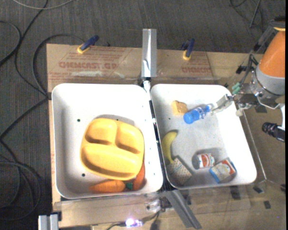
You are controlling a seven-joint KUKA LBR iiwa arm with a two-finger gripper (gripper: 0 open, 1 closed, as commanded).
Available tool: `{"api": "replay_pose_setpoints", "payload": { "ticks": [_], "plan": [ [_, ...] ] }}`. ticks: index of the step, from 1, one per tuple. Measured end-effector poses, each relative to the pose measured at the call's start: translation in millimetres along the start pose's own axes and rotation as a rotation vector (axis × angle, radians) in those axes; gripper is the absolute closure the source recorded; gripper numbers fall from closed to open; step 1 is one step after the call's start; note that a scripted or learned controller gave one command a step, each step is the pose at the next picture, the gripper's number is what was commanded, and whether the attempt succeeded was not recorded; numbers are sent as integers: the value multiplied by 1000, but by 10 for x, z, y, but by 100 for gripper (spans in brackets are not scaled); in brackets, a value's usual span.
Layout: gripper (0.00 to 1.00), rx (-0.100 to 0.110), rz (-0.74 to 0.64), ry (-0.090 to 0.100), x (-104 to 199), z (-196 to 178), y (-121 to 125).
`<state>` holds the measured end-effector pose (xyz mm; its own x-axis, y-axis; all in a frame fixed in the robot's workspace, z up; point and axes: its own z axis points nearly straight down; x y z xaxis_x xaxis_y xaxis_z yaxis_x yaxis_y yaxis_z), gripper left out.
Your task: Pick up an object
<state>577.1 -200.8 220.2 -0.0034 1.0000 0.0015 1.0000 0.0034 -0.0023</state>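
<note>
Arm enters at right edge of frame, orange band at upper right, wrist hardware over the right rim of the right bin. Gripper sits at that rim, upper right part of the bin; whether it is open or closed cannot be told from this view, parts too small and cluttered. Nearest candidate object: bottle, clear body with blue cap end, lying on its side in the upper part of the right bin. It lies just left of the gripper; the pale end at roughly the gripper's side looks close to touching, but contact cannot be confirmed, and nothing shows it being held. Long axis runs from lower left (blue end) to upper right (pale end), pointing roughly at the gripper, so a grasp across the body would likely need the wrist turned crosswise to that line. Near the blue end: tan block, just beside it to the left. Lower down: banana along the left wall, a patterned packet below it, a small can and a blue-edged carton at lower right, well apart from the bottle. Left bin holds a yellow tray and a carrot, not in the way
</note>
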Motion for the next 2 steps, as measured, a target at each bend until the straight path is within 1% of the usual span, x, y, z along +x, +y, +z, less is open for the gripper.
{"api": "replay_pose_setpoints", "payload": {
  "ticks": [1,2],
  "plan": [
    [0,1,56,1,-205,136,-24],
    [0,-27,25,-7,89,1030,444]
  ]
}}
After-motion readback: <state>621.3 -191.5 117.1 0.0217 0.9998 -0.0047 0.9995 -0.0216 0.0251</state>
